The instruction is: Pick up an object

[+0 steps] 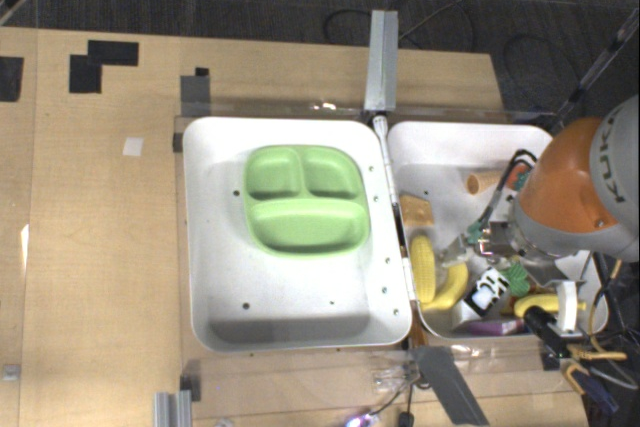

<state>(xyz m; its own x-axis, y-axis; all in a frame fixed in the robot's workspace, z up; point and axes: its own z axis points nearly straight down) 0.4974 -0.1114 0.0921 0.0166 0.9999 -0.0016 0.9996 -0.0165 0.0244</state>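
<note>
One arm [580,185] hides right bin [440,150] clutter | hand [492,260] grip state: cannot tell

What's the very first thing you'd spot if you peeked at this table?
The big green tray with three compartments jumps out, sitting alone in the left white bin. Next comes the robot arm's bright orange band over the right white bin, where yellow corn and a banana lie among small toys.

Matt green plastic tray [304,198], wooden bench [90,245]
</note>
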